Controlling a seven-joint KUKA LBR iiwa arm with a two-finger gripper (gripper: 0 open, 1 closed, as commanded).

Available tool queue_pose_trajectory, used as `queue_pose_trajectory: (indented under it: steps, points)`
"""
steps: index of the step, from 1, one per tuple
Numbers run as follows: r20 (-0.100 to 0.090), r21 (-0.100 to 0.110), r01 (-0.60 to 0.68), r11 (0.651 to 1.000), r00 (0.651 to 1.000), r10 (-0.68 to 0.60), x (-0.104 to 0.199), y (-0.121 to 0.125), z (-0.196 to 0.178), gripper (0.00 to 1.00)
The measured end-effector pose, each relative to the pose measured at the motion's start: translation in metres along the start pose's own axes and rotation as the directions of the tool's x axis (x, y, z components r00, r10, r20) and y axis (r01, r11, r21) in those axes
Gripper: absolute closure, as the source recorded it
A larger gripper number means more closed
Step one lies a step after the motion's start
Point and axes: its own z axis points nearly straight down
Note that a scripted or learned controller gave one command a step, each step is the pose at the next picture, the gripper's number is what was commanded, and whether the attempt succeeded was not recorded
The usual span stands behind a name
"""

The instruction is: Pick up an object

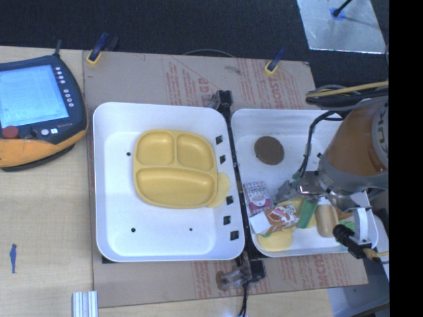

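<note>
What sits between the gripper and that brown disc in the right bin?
Nothing visible does. The gripper sits over the pile of packets at the near side of the right bin; the brown disc lies apart, with bare bin floor between.

bench and floor from above

a pale wooden bench (46, 243) carries a brown cardboard sheet (192, 78) with faint red print — held at its far edge by two yellow-and-blue clamps (98, 49), the second clamp (275, 62) further right. a teach pendant (36, 107) with a lit screen and an orange underside lies at the left edge of the bench. beyond the bench the floor is dark carpet (185, 12), with a light grey patch (340, 15) at top right — a blue mark sits on it. the light is even and soft.
</note>
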Motion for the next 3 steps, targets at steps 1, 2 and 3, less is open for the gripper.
queue_pose_trajectory:
  steps: [1,2,3]
  points:
    - [0.000,-0.004,0.000,1.000,1.000,0.000,-0.026,0.083,-0.033,0.00]
    - [-0.004,0.007,-0.002,1.000,1.000,0.002,0.016,-0.017,-0.002,0.00]
    - [-0.001,-0.002,-0.001,1.000,1.000,0.001,-0.070,0.021,-0.053,0.00]
